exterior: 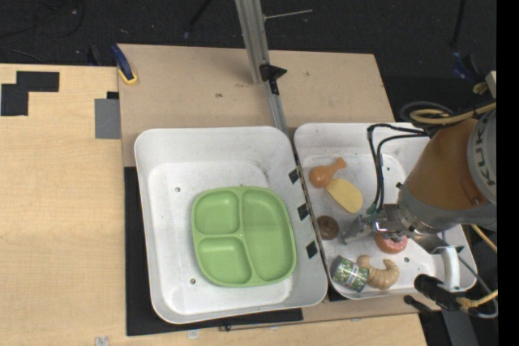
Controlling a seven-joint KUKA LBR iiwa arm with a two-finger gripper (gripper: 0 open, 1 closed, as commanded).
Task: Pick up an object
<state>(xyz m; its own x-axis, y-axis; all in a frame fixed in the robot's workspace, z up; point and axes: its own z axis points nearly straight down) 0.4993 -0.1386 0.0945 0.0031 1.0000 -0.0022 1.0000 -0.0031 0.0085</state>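
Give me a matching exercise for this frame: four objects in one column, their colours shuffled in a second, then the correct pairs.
Objects:
1. divided plate in the left bin
2. drumstick-shaped toy
3. croissant-shaped toy
4. small can

Colours:
A. tan
B. dark green with print
C. light green
D. orange

Pairs: 1-C, 2-D, 3-A, 4-B

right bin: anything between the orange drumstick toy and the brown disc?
Yes. In the camera view, a yellow block lies between the orange drumstick toy and the brown disc.
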